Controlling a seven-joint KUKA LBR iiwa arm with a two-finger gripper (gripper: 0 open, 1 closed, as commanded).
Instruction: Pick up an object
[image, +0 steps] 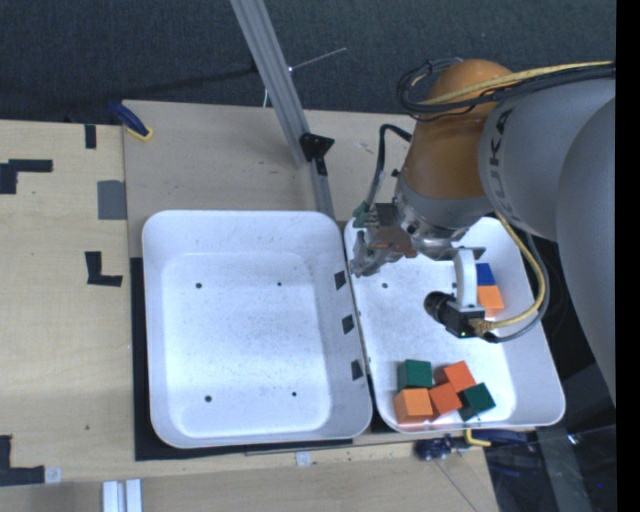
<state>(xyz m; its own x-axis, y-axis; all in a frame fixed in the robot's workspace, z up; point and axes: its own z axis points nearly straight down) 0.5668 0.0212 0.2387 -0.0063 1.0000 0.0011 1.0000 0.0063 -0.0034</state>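
Hung over the far left corner of the right bin (530, 400), the gripper (372, 250), close to the wall shared with the left bin (240, 240). Could not tell how its claw stood, nor anything in it (too dark and small against the wrist). Lay well apart from it, toward the near end of the same bin, the cluster of orange and green blocks (440, 390); nearer, to its right, the blue and orange blocks (488, 285). Probably called for a shift toward the near edge, then a descent.
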